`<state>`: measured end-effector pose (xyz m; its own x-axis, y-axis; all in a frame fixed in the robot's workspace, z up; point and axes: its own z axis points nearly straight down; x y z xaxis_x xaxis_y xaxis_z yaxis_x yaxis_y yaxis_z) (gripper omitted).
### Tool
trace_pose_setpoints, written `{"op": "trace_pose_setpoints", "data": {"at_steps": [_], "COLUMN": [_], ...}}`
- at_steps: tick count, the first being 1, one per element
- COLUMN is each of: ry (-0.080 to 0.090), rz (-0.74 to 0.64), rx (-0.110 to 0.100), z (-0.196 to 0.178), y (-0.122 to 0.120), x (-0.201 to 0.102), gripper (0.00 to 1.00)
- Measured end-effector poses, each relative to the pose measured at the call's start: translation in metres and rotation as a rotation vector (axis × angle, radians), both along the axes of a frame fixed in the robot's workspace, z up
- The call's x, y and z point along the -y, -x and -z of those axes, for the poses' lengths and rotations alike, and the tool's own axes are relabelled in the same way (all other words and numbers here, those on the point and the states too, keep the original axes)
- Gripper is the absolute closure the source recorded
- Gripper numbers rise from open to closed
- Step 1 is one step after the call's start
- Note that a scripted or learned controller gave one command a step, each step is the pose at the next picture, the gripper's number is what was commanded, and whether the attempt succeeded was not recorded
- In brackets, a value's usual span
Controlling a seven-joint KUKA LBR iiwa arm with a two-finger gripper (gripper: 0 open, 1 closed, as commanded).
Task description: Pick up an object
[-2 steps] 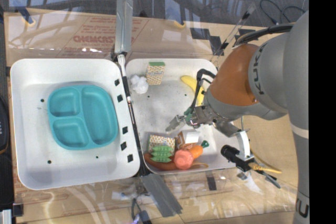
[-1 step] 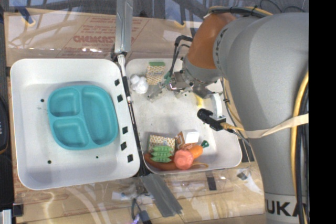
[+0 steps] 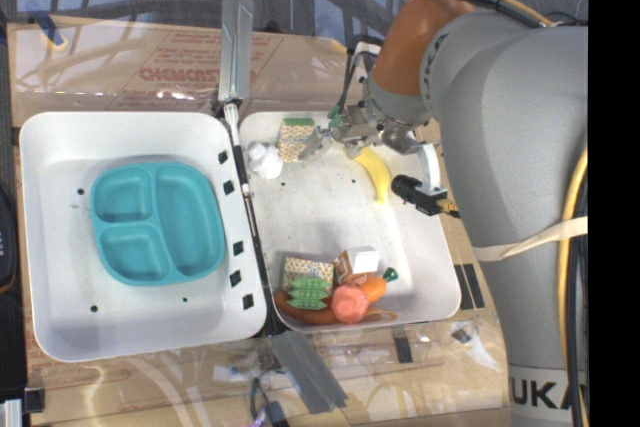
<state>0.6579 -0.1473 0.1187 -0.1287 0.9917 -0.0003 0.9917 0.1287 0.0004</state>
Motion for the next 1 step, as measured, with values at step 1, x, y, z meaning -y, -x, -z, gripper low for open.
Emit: {"op": "trace_pose_setpoints", "data": {"at_steps": [1], "ry": [0.001], "rz": [-0.007], "rx": [0.000], "z": [-0.0011], "y": [0.0007], "x": [0.0605], "gripper": [0.00]}}
